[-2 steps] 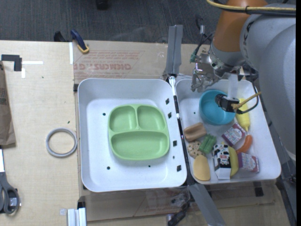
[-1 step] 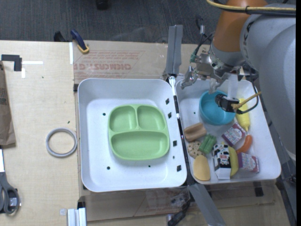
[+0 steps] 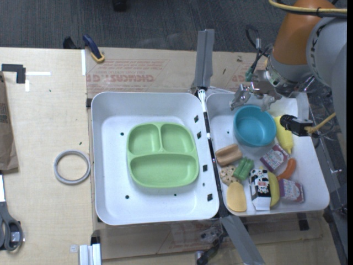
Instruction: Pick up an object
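- Blue bowl sits at the back of the right bin, among food items, unlifted.
- I see the tool just above its rim, gripping nothing; I cannot tell its finger state.
- Grasp and lift remain.

Arm (orange-banded) low, pincer down

Two white bins: left bin, right bin. One green divided plate, in the bin farther from the fingers. One blue bowl, just below the fingers. One banana. One bread roll. One small milk carton. One roll of tape on the desk, well away from the fingers. One blue-handled clamp.
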